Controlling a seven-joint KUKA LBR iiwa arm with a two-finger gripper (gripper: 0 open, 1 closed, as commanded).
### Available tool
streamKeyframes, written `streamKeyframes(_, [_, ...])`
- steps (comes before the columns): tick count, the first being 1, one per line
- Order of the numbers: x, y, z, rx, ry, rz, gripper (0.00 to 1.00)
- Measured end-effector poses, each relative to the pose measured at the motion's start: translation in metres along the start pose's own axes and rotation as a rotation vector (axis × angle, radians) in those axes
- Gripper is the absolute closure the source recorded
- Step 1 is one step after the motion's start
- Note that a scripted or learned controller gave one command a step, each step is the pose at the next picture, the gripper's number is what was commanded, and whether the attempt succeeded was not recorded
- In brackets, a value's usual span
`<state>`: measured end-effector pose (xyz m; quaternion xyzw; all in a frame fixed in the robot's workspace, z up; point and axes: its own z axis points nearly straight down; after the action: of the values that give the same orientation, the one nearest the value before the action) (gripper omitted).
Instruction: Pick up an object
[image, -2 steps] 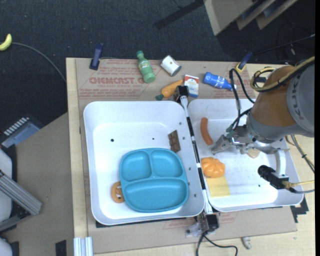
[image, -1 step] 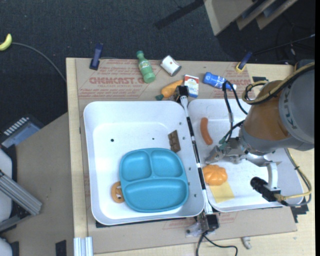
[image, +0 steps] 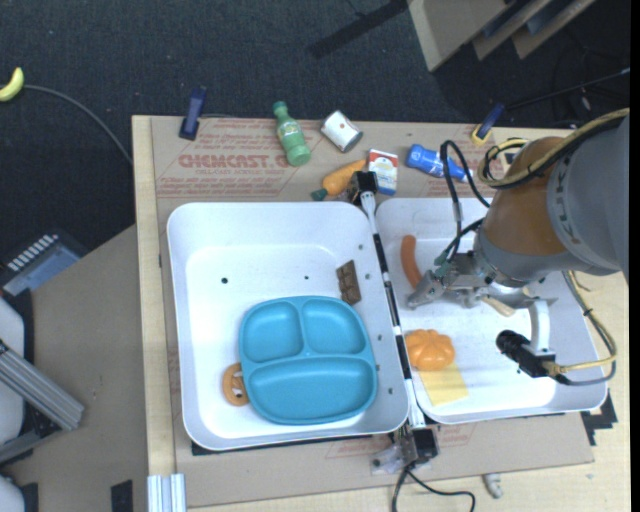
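My gripper (image: 447, 288) hangs low in the right bin (image: 575, 400), near its middle, under the grey arm and its orange band. A red-orange sausage (image: 410, 260) lies just to its left, close to the gripper's tip. Below the gripper sit an orange pepper-like toy (image: 430, 348) and a flat yellow cheese slice (image: 446, 384), both apart from it. In the left bin (image: 200, 260) lie a blue divided plate (image: 305, 358), a small brown block (image: 348, 281) and a pretzel (image: 235, 385) half under the plate's left edge. I see nothing held in the gripper.
Behind the bins, on the board, lie a green bottle (image: 292, 135), a white can (image: 341, 130), a small carton (image: 382, 170), a blue can (image: 426, 160) and an orange toy (image: 343, 180). Cables trail over the right bin's right side.
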<state>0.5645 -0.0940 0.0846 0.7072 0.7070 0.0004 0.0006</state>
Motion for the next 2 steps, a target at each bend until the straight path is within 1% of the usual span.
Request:
streamKeyframes(1, [0.002,-0.041,0.000,0.003,0.001,0.000,0.00])
streamKeyframes(2, [-0.011,0.035,0.000,0.001,0.000,-0.001,0.00])
